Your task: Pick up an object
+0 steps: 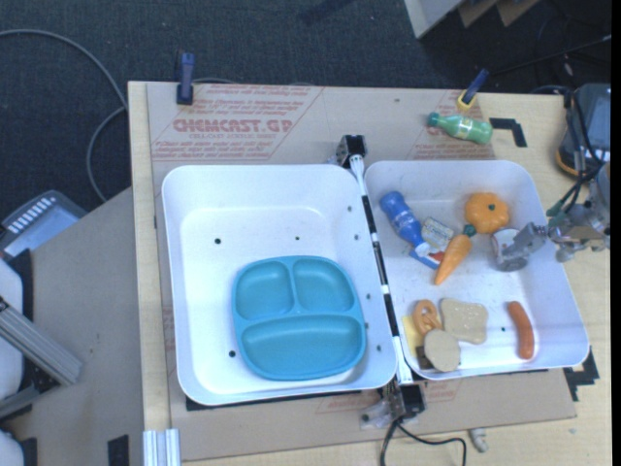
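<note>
The right bin [555,278] holds several toy foods. A blue bottle [401,217] lies at its upper left, an orange fruit [486,212] sits near the top, and a carrot [452,256] lies slanted below it. A pretzel [425,315], a bread slice [464,320], a round brown cookie [441,351] and a red sausage [524,329] lie along the front. My gripper [508,250] is low at the bin's right side, just right of the carrot and below the orange fruit. Nothing is visibly held in it.
The left bin [194,221] holds a blue divided plate [297,316]. A green bottle [462,127] lies on the bench behind the right bin. A black clip [351,148] sits where the two bins meet at the back.
</note>
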